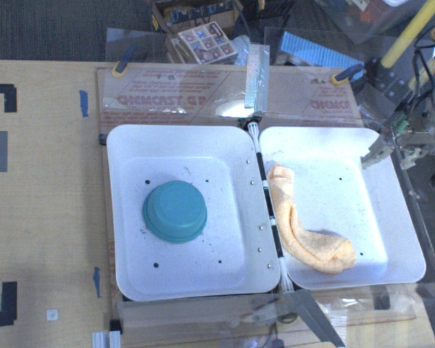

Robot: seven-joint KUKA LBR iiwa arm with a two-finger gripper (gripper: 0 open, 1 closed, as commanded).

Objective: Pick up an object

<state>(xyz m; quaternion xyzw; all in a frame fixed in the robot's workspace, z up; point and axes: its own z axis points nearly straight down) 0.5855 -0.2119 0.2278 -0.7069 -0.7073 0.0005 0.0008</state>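
At 3 o'clock edge of right bin (391, 194), gripper (383, 151) hovers; fingers' opening cannot tell, nothing seen held. Yellow cloth (304, 227) lies at bin's 8 o'clock side; teal bowl (175, 210) centre of left bin (123, 165). Judgement: cloth nearer; descend over its thick middle, pinch fold.

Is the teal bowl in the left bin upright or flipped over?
Flipped over. The teal bowl shows a flat closed base on top with its wider rim spreading below, resting on the left bin floor; no hollow is visible.
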